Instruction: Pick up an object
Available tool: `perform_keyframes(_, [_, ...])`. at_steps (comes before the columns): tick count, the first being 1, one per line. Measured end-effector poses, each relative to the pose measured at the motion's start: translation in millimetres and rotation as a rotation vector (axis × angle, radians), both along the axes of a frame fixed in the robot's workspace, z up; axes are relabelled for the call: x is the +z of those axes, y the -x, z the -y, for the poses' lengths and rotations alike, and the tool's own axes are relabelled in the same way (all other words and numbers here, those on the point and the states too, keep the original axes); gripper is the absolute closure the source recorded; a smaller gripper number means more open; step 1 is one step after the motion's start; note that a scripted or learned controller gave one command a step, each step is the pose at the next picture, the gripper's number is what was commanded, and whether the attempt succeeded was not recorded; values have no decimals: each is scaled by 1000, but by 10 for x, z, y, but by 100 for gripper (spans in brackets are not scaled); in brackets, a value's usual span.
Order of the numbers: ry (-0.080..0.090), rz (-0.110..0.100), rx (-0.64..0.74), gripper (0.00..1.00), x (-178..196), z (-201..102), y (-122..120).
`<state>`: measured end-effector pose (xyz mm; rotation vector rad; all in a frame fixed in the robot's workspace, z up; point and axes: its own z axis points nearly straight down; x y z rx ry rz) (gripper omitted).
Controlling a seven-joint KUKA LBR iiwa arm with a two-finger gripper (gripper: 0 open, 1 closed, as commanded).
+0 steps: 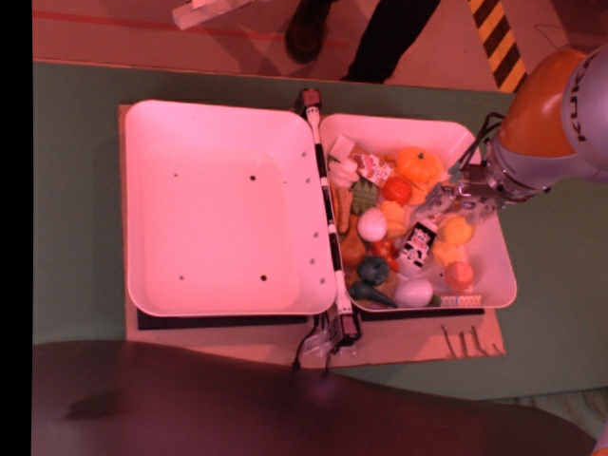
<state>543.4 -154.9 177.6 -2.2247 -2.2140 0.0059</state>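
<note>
1. Right bin (494, 283) — holds the toy clutter beneath the gripper.
2. Gripper (439, 207) — low over that bin; its opening cannot be judged.
3. Black-and-white carton (415, 245) — just below-left of the gripper, touching or apart unclear.
4. White egg (372, 224) — further left.

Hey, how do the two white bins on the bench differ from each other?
The left bin shows a bare white floor with a few small dark dots, while the right bin holds a heap of small colourful toys. The left bin looks wider than the right bin. The hand hangs over the right bin, not the left bin. Both are shallow, white, round-cornered, and sit side by side.
</note>
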Motion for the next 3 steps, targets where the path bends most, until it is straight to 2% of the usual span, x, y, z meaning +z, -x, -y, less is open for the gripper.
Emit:
perform_keyframes(1, [-6,4,4,0,-396,-61,-30])
perform_keyframes(2, [-4,19,5,0,-793,-75,-96])
perform_keyframes(3, [6,36,0,100,-643,-35,-131])
